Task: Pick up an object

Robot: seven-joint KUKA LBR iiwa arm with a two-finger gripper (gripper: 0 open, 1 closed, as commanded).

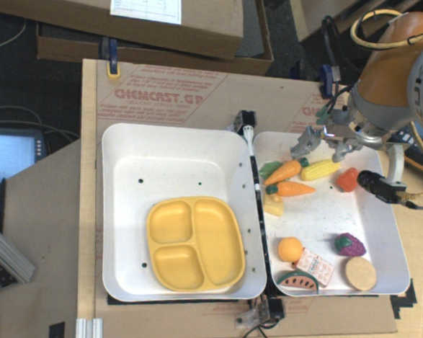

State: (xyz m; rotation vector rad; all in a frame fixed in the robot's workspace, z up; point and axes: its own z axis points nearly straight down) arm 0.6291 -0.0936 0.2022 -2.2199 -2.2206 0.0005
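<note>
Camera view: I see gripper [330, 142] fingers apart, clamped on nothing, over right bin's [391, 235] far edge; corn [320, 170] just below, long axis crosswise.

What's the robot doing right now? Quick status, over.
Gripper open, hovering over right bin's far end. Nothing held. Corn and carrots just below, crowded together.

Arm [403, 66] cut by top/right edge; green veg [271, 169] partly behind carrot [283, 172]
</note>
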